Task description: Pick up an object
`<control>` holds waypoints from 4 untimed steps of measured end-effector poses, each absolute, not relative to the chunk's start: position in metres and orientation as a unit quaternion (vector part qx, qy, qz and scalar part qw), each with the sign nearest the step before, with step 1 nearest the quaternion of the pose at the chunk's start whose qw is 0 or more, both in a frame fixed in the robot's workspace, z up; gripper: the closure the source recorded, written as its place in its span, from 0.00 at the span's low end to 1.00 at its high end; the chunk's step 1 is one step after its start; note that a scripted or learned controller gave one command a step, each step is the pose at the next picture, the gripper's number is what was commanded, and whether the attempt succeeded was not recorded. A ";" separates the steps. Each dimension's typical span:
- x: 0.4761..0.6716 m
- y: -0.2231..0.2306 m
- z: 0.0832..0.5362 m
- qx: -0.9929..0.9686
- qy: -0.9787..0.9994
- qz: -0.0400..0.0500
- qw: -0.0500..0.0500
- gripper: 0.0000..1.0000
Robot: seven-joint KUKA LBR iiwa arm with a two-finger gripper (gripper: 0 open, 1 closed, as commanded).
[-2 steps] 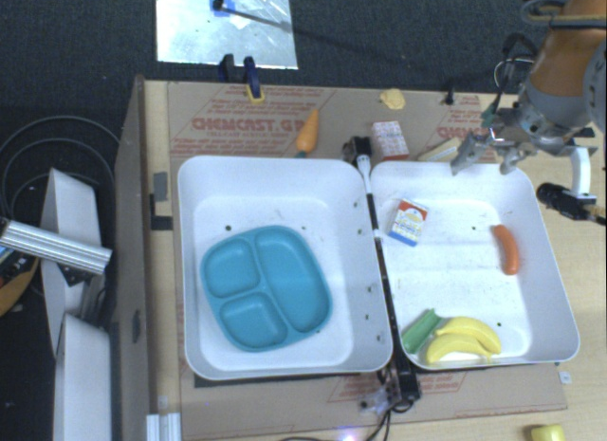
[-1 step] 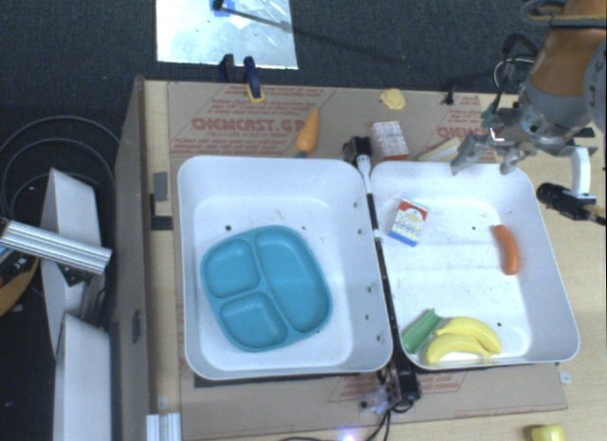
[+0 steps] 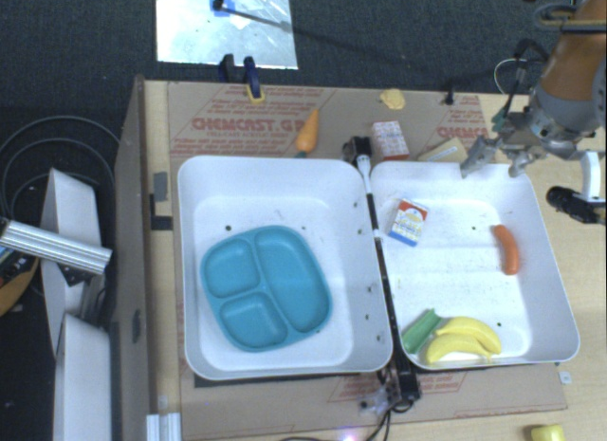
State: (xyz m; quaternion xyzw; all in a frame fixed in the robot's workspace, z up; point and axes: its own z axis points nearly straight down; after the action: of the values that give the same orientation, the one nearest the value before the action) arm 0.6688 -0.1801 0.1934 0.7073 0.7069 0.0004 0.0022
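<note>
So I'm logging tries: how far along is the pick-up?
Nothing looks done: the gripper is open above the right bin's far edge, nothing between its fingers. The sausage, small carton and bananas lie in that bin. Descending, grasping and lifting remain.

Floor (image 3: pixel 76 41): dark carpet, speckled | Bench (image 3: pixel 579 382): pale wood, covered by a brown cardboard sheet (image 3: pixel 275 117) with red print | Floor, top: shiny silver sheet (image 3: pixel 228 12) with blue tape | Left: black cable loop (image 3: pixel 38 145), white boards (image 3: pixel 81 335), metal bar (image 3: pixel 52 245) | Light: even, glare on the silver sheet
</note>
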 end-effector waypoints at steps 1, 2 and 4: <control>0.670 -0.143 0.251 0.704 0.710 0.003 0.003 0.00; 0.666 -0.119 0.132 0.705 0.709 -0.002 -0.004 0.00; 0.670 -0.070 0.196 0.705 0.710 0.003 0.002 1.00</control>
State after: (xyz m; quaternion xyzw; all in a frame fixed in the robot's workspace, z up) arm 0.6702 -0.0696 0.1964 0.7046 0.7096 0.0029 0.0022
